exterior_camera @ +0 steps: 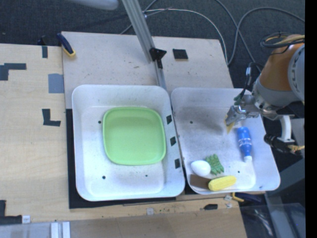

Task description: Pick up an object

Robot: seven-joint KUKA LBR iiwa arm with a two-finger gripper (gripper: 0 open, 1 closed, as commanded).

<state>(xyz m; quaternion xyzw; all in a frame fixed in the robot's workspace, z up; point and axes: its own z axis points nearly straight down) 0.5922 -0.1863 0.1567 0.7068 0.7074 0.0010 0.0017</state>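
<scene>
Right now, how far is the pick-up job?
Done: nothing lifted. The blue bottle, white egg, green piece and yellow corn all lie in the right bin. In hand: the pincer is low, near the bottle's top end. Left: grasp and lift one.

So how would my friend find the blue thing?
Look in the right white bin, the one without the green plate. Near its right wall, just below the robot's hand, lies a small blue bottle with a white tip. It's the only blue thing; its neighbours are white, green and yellow.
</scene>
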